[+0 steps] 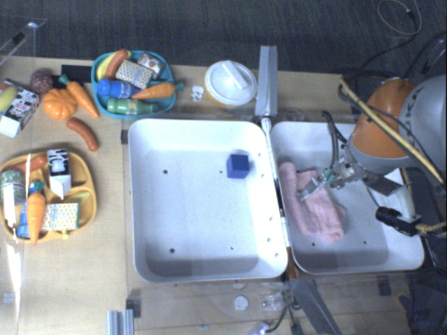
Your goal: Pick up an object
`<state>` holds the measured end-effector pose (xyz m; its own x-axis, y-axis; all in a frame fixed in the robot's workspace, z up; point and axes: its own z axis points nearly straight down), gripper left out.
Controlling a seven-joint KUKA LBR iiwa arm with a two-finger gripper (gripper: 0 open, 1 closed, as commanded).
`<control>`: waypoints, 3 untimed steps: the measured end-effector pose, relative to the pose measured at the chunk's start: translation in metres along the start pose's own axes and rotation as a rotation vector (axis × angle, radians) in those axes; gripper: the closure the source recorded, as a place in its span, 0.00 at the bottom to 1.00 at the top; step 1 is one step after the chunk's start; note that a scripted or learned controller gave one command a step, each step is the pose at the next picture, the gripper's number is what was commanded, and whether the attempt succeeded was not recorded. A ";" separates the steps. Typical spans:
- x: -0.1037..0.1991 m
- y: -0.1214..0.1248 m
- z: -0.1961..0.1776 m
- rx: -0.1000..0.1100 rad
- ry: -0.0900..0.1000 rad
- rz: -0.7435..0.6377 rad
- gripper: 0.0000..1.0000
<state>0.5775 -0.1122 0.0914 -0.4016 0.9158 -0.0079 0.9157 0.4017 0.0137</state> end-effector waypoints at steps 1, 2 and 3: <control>-0.004 0.011 -0.119 0.009 0.004 0.180 0.00; 0.007 -0.052 -0.024 0.012 0.008 -0.009 0.00; 0.006 -0.049 0.000 0.002 0.002 -0.010 0.00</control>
<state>0.5308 -0.1266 0.0911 -0.4108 0.9117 -0.0061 0.9116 0.4109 0.0118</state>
